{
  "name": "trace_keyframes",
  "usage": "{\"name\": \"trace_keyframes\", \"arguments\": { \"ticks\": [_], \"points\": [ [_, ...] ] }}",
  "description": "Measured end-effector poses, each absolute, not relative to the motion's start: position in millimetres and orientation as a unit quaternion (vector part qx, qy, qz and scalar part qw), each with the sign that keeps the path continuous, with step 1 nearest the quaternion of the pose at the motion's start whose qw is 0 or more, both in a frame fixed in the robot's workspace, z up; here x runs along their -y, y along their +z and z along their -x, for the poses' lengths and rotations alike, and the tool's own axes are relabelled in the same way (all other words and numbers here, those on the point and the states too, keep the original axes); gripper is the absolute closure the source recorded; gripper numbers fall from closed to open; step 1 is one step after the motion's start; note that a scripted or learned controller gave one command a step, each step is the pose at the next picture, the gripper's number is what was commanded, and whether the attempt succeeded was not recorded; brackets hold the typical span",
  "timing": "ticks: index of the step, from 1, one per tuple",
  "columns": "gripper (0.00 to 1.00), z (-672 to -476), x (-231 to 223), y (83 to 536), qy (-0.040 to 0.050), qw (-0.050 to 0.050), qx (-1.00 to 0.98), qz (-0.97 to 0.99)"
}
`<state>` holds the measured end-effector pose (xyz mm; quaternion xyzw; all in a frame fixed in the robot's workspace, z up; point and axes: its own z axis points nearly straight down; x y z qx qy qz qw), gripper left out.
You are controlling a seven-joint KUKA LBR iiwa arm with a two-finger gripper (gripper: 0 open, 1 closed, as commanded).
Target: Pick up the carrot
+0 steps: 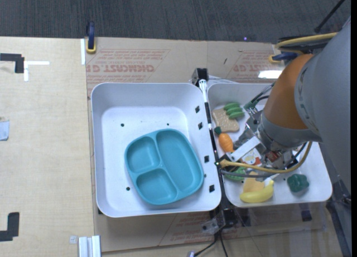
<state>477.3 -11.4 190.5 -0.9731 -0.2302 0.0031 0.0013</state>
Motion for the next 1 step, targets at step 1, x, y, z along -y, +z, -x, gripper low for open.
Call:
{"name": "trace_keyframes", "arguments": {
  "ticks": [1],
  "points": [
    [0.0,-558.2,-4.5,190.8,0.0028,0.0,0.193,0.981]
  ]
}}
